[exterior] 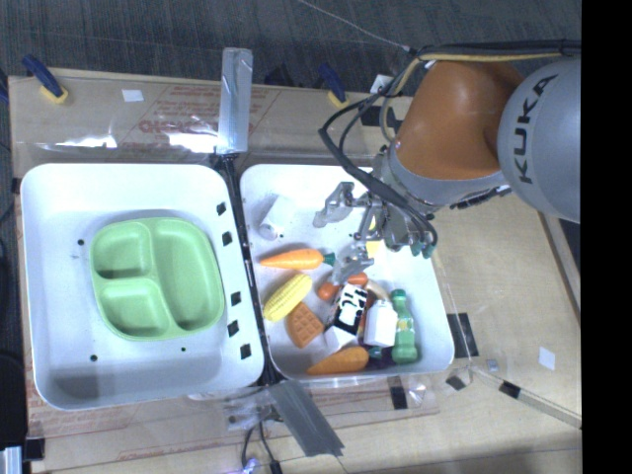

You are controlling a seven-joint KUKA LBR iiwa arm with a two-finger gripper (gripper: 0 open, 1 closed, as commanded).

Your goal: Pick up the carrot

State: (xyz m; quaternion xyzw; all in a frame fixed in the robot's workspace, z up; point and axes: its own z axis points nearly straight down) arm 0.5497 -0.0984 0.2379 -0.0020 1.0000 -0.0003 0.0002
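Two orange carrots lie in the right bin. One carrot with a green tip lies across the bin's middle left. The other carrot rests by the front wall. My gripper hangs over the bin's middle, just right of and above the first carrot. It is open, with nothing between its fingers. The grey arm with its orange band reaches in from the upper right.
Around the carrots lie a yellow corn cob, a waffle piece, a black-and-white pack, a white bottle, a green bottle and a white cup. The left bin holds a green divided plate.
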